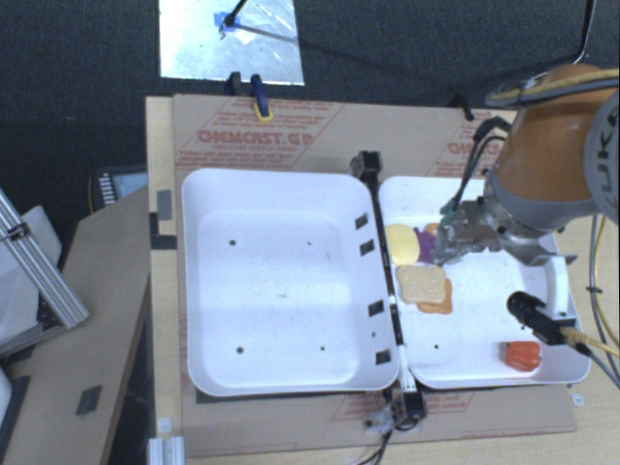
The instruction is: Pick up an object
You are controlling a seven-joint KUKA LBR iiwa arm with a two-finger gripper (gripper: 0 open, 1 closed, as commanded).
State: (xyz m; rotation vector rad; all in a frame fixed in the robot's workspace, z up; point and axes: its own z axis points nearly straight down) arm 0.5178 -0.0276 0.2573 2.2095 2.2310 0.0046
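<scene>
The bench carries a sheet of printed cardboard, and on it two white bins sit side by side, their rims meeting along the middle. The left bin takes up the larger share of the view. The right bin holds all the loose things. Beyond the cardboard, on the dark surface at the top, lies a silver sheet. Just below it, a clamp with a yellow tip grips the cardboard's far edge. The arm comes in from the right, its orange band above the right bin's far right corner, and bends down into that bin. The gripper is low over the bin's left half, right at the purple piece. Whether it is open or closed, or has anything in it, cannot be told. A tan square slice lies flat near the bin's left wall, just nearer the camera than the gripper. It overlaps an orange piece that peeks out at its near right edge. A rounded yellow piece lies by the same wall, just beyond the slice. The purple piece touches its right side and is partly hidden by the gripper. A red piece sits well apart from these, in the near right corner.
</scene>
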